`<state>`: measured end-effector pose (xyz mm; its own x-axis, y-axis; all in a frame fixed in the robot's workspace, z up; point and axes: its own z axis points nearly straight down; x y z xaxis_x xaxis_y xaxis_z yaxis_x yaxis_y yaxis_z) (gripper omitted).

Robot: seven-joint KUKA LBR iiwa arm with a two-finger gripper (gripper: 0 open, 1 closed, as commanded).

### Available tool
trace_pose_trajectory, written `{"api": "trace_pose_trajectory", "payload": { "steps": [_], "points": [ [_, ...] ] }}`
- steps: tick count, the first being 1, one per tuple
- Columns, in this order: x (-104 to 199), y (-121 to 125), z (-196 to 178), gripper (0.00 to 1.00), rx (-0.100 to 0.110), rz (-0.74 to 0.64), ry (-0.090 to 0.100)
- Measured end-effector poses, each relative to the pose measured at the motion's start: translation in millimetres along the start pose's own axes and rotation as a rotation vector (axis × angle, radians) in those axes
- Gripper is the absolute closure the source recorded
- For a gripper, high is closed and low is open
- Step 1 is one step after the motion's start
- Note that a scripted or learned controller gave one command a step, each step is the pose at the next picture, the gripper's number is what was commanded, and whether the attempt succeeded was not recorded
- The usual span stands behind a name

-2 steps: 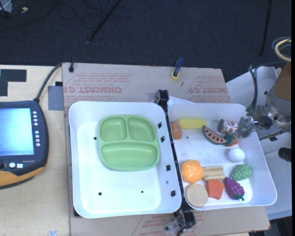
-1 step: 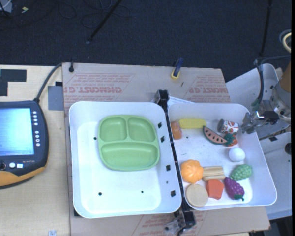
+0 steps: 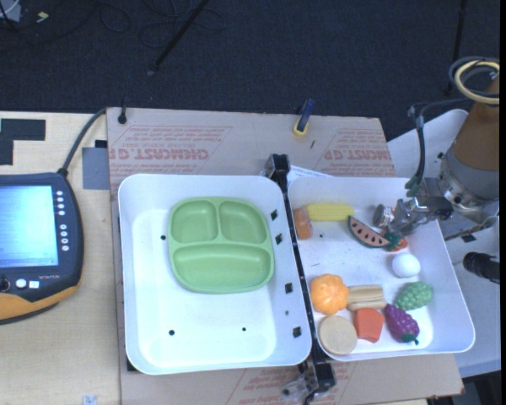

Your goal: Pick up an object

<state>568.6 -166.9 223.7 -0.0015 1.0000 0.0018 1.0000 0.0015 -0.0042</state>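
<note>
Nearest the camera, a round cracker (image 3: pixel 337 334) is seen in the right bin (image 3: pixel 455 332). Farther back, the gripper (image 3: pixel 396 218) is lowered beside the watermelon slice (image 3: pixel 369 234) — whether its fingers are released or clenched cannot be told.

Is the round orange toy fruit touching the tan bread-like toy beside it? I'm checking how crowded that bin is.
Touching. The camera view shows the round orange toy fruit pressed against the left end of the tan bread-like toy, with no white bin floor between them.

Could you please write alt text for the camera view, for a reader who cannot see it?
A grey arm reaches from the right, its gripper low over a watermelon slice in the right bin, which also holds other toy foods. The left bin holds a green divided plate.
</note>
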Motion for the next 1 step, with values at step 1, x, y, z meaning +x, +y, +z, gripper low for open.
{"api": "trace_pose_trajectory", "payload": {
  "steps": [1],
  "points": [
    [56.8,7.1,-1.9,1.00,-0.001,-0.001,0.000]
  ]
}}
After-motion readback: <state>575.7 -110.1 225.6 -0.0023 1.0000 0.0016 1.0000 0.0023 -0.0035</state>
